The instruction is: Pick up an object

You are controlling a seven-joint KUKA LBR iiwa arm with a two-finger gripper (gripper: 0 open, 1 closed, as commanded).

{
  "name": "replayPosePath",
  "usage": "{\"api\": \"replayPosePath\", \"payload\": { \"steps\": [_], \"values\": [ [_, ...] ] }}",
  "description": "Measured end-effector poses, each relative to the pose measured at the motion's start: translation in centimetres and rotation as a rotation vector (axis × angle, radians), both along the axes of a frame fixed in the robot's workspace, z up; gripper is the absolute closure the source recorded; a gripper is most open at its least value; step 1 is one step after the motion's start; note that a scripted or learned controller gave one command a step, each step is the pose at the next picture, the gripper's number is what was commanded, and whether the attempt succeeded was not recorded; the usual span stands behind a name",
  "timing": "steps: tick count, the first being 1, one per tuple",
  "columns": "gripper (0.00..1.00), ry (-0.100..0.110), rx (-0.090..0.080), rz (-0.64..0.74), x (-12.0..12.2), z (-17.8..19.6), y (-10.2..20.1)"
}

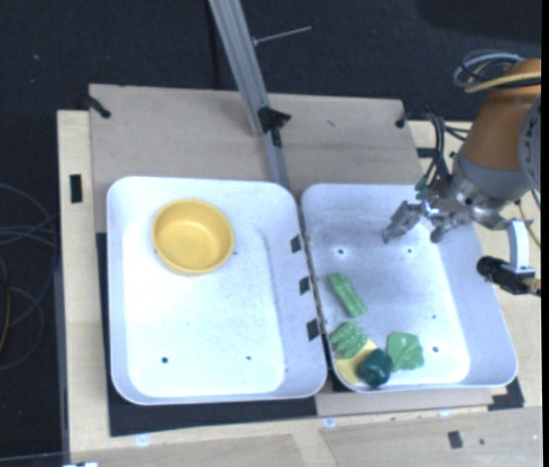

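My claw (419,221) hangs over the upper part of the right bin (469,290), near its far right corner, with nothing between its fingers. The two fingers stand spread apart: one reaches out to the left and down toward the bin floor, the other sits closer to my wrist. My arm (496,139) comes in from the right, the orange band above the grey wrist, with cables looping beside it.

The things I could pick up lie well apart from my claw, gathered in the near left part of the same bin. A long green piece (346,294) lies at a slant just beside the divider between the bins. Below it sits a lumpy light green piece (347,338), touching a yellow thing (352,367) in the bin's near corner. A dark green round piece (374,368) rests on or against that yellow thing, and another light green leafy piece (406,349) lies just to its right.

In the left bin (206,329) a yellow bowl (193,235) stands upright in the far left part. Both bins rest side by side on the surface (352,134), and a grey metal rail (240,52) crosses in from the top.
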State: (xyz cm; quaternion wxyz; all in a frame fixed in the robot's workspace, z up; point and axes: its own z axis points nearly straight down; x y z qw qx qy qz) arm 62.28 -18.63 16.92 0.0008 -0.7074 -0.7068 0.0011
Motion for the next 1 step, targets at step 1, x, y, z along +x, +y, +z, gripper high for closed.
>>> {"api": "replayPosePath", "payload": {
  "steps": [1],
  "values": [
    [0.0, 0.0, 0.0, 0.0, -0.03, -4.72, -0.97]
  ]
}}
